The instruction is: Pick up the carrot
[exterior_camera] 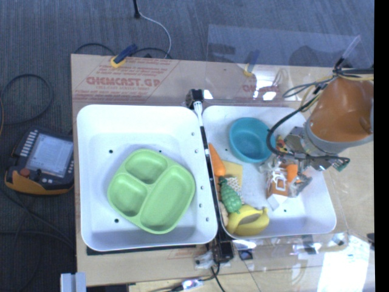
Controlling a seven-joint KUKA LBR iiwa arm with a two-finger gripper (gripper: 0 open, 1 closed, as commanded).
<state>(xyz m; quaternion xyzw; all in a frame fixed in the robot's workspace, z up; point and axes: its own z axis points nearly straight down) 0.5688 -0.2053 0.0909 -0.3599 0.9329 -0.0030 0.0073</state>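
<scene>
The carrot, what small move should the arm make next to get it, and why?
Probably shift the gripper toward the view's left. The carrot lies against the right bin's left wall, past the blue bowl, while the gripper hangs over an orange and white packet near the bin's middle, well apart from the carrot.

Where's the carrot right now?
The carrot lies in the right bin, tight against its left wall, between the blue bowl and the divider. Just below it sit a green toy and a banana.
</scene>
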